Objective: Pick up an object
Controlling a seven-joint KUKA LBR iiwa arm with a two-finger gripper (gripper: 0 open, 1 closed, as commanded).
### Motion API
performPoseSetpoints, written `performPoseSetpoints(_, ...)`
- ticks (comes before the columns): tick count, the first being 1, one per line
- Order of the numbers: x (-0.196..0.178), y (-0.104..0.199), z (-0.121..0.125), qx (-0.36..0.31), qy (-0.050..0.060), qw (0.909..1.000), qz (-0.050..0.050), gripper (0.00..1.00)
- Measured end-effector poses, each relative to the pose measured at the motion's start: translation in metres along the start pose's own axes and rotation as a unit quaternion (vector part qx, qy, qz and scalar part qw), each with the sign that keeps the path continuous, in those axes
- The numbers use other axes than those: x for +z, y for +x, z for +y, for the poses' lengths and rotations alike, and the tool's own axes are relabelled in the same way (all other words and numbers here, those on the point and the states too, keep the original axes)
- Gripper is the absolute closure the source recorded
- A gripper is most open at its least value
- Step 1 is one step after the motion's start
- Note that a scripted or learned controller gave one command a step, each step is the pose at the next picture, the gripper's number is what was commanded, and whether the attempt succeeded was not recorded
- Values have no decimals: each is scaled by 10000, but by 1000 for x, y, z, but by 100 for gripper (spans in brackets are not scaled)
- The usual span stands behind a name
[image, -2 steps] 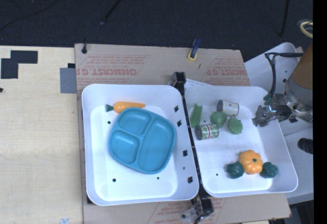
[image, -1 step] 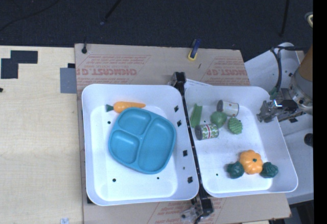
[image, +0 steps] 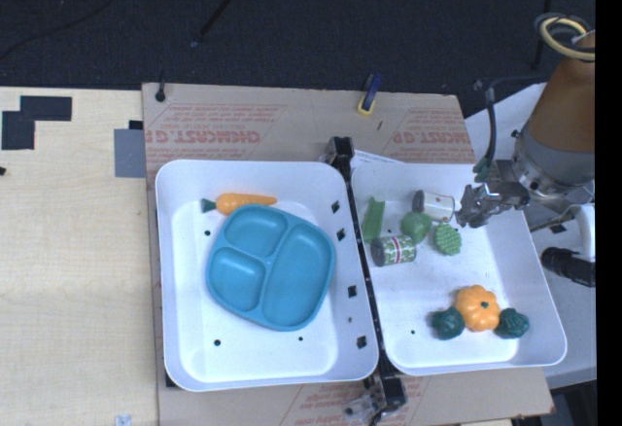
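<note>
Reaching in from the right, the grey arm (image: pixel 559 137) with its orange band hung over the upper right part of the right bin (image: pixel 530 356), and its gripper (image: pixel 476 205) sat low above the white floor there, dark and small enough that how it stood, and whether anything was in it, could not be told. Just left of the gripper lay a cluster of small things: a textured light green piece (image: pixel 447 239), a round green vegetable (image: pixel 416 226) touching or nearly touching it, a small white and grey block (image: pixel 434 204) above them, a long green pod (image: pixel 373 218) near the bin's left wall, and a little can (image: pixel 393 250) lying on its side below the pod. Nearer the front of the same bin, well apart from the gripper, an orange pumpkin (image: pixel 476 307) sat between two dark green broccoli pieces (image: pixel 448 324), one on each side and close against it. The left bin (image: pixel 185 356) held a blue divided plate (image: pixel 270 266), tilted a little against the bin's lines, with an orange carrot (image: pixel 243 202) lying just beyond its far rim. Both bins rested side by side on a brown cardboard sheet (image: pixel 243 127) laid on the pale wooden surface (image: pixel 68 268).
</note>
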State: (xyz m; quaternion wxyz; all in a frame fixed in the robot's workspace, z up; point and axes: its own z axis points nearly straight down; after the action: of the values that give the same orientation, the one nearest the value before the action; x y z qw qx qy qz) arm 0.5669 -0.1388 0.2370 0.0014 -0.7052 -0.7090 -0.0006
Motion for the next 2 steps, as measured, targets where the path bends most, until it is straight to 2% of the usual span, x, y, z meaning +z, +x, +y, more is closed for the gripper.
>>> performPoseSetpoints(1, 3, 46, 11, 8, 5, 10000, -7, 100)
performPoseSetpoints(2, 13, 107, 12, 5, 15, 10000, -5, 100)
